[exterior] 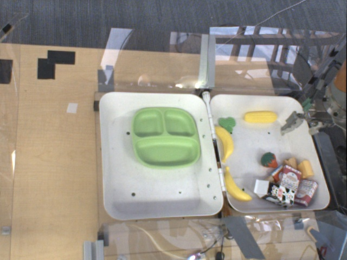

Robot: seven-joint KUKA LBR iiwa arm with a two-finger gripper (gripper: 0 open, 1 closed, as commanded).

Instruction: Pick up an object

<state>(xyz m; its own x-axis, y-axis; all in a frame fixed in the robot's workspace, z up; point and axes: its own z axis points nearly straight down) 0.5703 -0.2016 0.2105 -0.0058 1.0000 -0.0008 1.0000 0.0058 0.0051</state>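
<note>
The right bin (244, 156) holds the loose objects. A yellow corn cob (260, 117) lies near its far wall, with a small green leafy piece (227, 124) to the left of it. Two bananas (225, 142) (237, 186) lie along the left wall. A strawberry (268, 159), an orange piece (306, 168), a white cube (261, 187) and small cartons (291, 184) crowd the near right corner. My gripper (297, 121) hangs over the bin's right edge, just right of the corn cob, with nothing visibly in it.
The left bin (116, 188) holds a green divided plate (165, 137). A metal divider (212, 140) runs between the bins. The arm's body (331, 107) fills the space right of the right bin.
</note>
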